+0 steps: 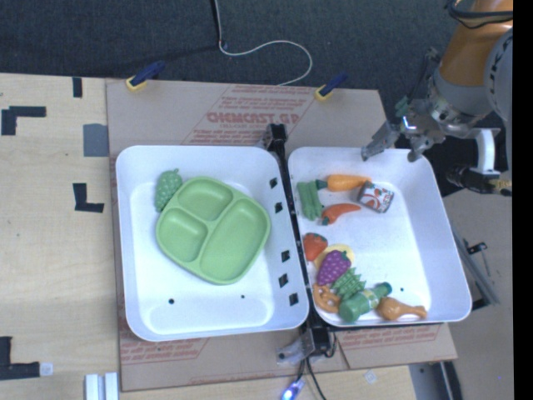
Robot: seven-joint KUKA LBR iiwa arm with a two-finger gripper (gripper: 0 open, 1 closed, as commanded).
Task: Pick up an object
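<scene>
Pincer (390, 147) spread open, nothing betw fingers, hovering over right bin (441, 223) far rim. Nearest pick, judging: small can (376, 197), lying at approx 6 o'clock from pincer, long axis approx 10–4, beside carrot (346, 182).

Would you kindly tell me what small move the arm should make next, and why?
Probably lower the open gripper forward-left toward the small red-and-white can: the gripper hangs over the right white bin's far rim, holding nothing, and the can lies nearest.
</scene>
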